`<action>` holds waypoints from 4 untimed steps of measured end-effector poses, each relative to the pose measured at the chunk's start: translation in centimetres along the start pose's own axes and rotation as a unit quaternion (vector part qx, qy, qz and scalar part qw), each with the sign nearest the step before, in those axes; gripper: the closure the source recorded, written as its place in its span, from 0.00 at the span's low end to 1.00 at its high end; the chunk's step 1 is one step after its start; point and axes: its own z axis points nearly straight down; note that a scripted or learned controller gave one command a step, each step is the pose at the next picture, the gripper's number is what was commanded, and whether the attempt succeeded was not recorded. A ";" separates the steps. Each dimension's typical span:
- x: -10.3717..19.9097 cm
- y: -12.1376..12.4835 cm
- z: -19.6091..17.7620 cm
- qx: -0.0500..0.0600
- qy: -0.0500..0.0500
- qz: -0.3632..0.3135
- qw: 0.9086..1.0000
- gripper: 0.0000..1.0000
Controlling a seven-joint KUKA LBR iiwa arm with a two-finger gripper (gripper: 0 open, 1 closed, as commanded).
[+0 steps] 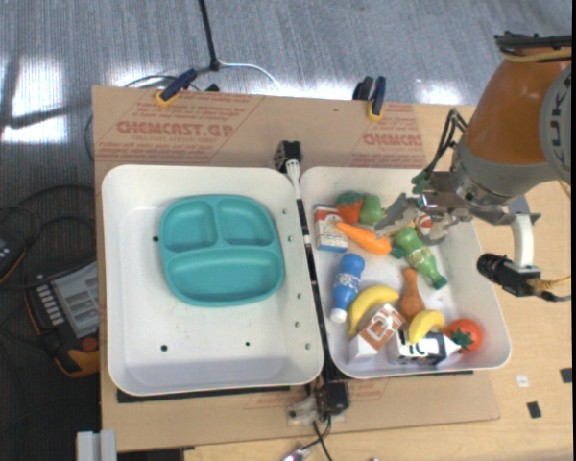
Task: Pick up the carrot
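Hovering over the right bin (499, 349), the metal gripper (410, 215) has jaws spread wide beside the tapered, smooth orange carrot (365, 237), not gripping it.

We are logging the teal divided plate (221, 250) as lying in the left bin (115, 286), well to camera-left of the gripper (418, 216). In the right bin (494, 353), a green bottle (420, 255) is lying just below the gripper. A blue-and-white bottle (346, 284) and a banana (370, 305) are sitting lower-left of it. We are noting a red tomato (466, 334) resting well below it, near the bin's corner. A printed cardboard sheet (173, 128) is lying under both bins.
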 end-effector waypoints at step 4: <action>0.6 -1.2 14.6 -0.006 -0.001 0.064 0.998 1.00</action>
